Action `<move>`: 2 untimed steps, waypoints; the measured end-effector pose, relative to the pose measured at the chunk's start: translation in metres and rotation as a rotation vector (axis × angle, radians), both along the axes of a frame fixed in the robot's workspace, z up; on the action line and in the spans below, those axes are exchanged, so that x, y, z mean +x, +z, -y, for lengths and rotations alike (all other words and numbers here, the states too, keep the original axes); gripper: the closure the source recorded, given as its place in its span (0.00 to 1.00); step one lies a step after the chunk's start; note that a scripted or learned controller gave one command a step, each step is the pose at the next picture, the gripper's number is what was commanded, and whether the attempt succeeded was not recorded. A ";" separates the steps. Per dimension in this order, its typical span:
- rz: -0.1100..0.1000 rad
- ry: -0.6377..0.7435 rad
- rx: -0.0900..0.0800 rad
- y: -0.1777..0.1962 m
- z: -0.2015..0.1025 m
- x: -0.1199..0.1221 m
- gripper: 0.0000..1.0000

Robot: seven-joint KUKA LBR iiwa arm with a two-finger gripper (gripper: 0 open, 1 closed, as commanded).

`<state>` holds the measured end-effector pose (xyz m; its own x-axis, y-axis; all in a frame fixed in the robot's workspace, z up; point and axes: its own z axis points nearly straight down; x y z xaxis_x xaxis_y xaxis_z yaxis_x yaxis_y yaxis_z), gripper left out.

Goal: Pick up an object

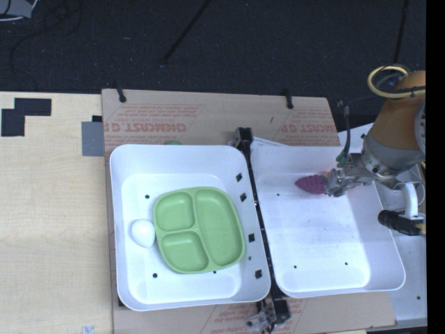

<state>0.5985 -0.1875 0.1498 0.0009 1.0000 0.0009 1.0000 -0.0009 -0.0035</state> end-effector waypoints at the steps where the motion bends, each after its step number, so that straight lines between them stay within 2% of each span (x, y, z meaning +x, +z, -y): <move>1: 0.006 0.002 -0.002 0.061 0.006 0.004 1.00; 2: 0.006 0.002 -0.002 0.113 0.005 -0.006 1.00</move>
